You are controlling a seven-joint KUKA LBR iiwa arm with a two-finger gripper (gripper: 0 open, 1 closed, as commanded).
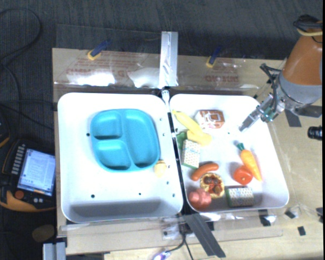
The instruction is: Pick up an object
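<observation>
My gripper hangs over the upper right part of the right bin, with nothing seen in it. It is apart from the toys below. The right bin holds a yellow banana, a brown and white box, a carrot, a red tomato, a hot dog, a small tart, a red apple, a grey-green block and a checkered packet. The carrot and the box lie closest to the gripper.
The left bin holds a blue divided plate and a small yellow ball by the middle wall. A clear panel with clips stands behind both bins. A handheld pendant lies off the bench at the left.
</observation>
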